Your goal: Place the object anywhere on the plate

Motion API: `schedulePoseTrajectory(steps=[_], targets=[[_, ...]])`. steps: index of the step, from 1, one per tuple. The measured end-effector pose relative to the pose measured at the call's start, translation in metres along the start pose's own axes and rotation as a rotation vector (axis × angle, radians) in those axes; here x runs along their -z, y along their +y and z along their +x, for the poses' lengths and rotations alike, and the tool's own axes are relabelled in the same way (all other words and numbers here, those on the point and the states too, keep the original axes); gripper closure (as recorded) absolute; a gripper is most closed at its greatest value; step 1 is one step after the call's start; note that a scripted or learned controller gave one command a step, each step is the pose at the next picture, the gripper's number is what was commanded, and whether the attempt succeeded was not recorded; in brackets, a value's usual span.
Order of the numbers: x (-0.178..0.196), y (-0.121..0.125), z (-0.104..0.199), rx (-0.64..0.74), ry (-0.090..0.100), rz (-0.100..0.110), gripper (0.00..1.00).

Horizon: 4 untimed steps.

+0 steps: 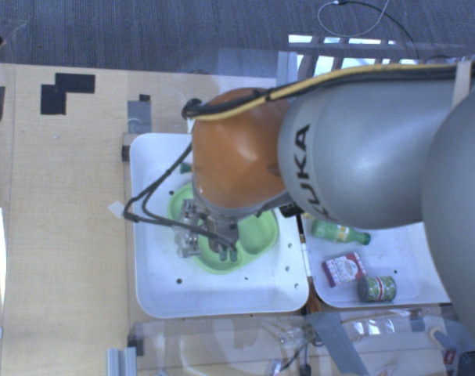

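A light green plate [257,237] lies in the left white bin [155,288], mostly covered by my arm. My gripper [208,245] hangs low over the plate's left front part, and its dark metal fingers reach down toward the plate's surface. The orange wrist band and grey arm hide the plate's back half. I cannot make out any object between the fingers from this angle.
The right bin [425,288] holds a green bottle [340,232] lying on its side, a small red packet [344,269] and a green can [377,288]. Black cables loop from the wrist over the left bin's left side. The wooden bench stretches to the left.
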State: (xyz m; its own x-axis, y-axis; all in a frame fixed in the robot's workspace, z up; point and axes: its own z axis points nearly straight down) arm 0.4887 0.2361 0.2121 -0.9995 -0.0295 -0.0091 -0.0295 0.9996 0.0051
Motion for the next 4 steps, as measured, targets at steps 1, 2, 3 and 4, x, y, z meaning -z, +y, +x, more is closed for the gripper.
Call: schedulePoseTrajectory(steps=[1,2,3,4], targets=[[-0.012,0.000,-0.006,0.319,0.001,0.000,1.00],[-0.012,0.000,-0.006,0.318,0.001,-0.001,0.00],[0.000,0.001,-0.008,0.314,-0.009,-0.005,1.00],[-0.058,-0.030,-0.009,0.258,0.004,0.001,1.00]])
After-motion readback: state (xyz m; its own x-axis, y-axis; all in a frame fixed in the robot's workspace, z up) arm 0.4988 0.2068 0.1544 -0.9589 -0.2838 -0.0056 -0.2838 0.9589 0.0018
